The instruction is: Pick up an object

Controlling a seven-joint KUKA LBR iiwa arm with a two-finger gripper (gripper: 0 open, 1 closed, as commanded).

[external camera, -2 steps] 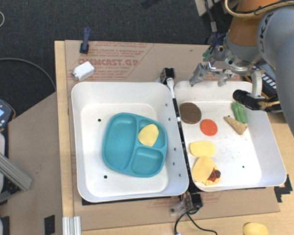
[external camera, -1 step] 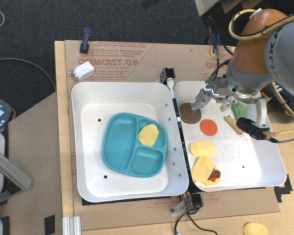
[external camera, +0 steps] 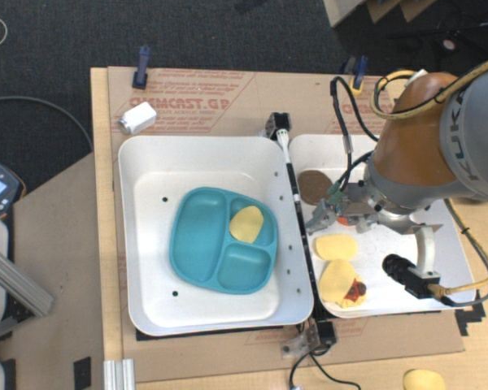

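A teal divided plate (external camera: pixel 215 246) lies in the left bin (external camera: pixel 146 169) with a pale yellow piece (external camera: pixel 246 223) in its upper right compartment. In the right bin (external camera: pixel 325 146) I see a brown round object (external camera: pixel 313 185), a yellow piece (external camera: pixel 336 246), and another yellow piece with a red patch (external camera: pixel 342 283) near the front wall. My gripper (external camera: pixel 327 216) hangs low over the right bin's left side, just above the yellow piece and below the brown object. Nothing shows between its fingers.
The grey and orange arm (external camera: pixel 427 149) covers much of the right bin. A black divider rail (external camera: pixel 293 189) runs between the bins. A white clip (external camera: pixel 138 118) and blue clamps (external camera: pixel 141 65) sit on the cardboard behind the bins.
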